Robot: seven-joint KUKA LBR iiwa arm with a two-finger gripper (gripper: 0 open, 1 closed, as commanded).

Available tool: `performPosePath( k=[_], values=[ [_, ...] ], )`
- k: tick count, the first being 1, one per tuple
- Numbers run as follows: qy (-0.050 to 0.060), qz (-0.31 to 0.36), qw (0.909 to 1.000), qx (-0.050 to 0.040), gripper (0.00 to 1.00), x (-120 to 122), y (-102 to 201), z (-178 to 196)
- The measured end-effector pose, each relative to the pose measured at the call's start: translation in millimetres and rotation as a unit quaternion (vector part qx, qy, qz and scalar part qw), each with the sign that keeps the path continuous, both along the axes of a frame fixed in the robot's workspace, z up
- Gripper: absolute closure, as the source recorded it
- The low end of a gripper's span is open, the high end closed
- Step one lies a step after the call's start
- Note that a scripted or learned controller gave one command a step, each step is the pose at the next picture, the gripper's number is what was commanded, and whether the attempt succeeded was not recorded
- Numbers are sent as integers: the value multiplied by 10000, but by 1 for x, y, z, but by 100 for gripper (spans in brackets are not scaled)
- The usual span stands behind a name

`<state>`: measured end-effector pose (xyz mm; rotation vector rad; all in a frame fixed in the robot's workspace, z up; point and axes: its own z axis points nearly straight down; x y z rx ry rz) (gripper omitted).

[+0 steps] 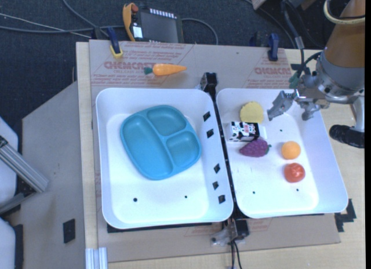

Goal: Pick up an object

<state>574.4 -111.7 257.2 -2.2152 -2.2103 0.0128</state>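
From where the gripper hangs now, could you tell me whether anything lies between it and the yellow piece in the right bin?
Nothing visible does. The gripper hangs over the right bin's far end, and the yellow piece lies just to its left with bare bin floor between them. The small carton and purple grapes sit nearer the camera, off that line.

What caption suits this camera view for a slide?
Open gripper above right bin holding five small items; blue tray in left bin.
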Motion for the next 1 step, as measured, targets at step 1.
performPosePath(
  k=[1],
  values=[
    [-66,14,10000,-8,0,2,0,7]
  ],
)
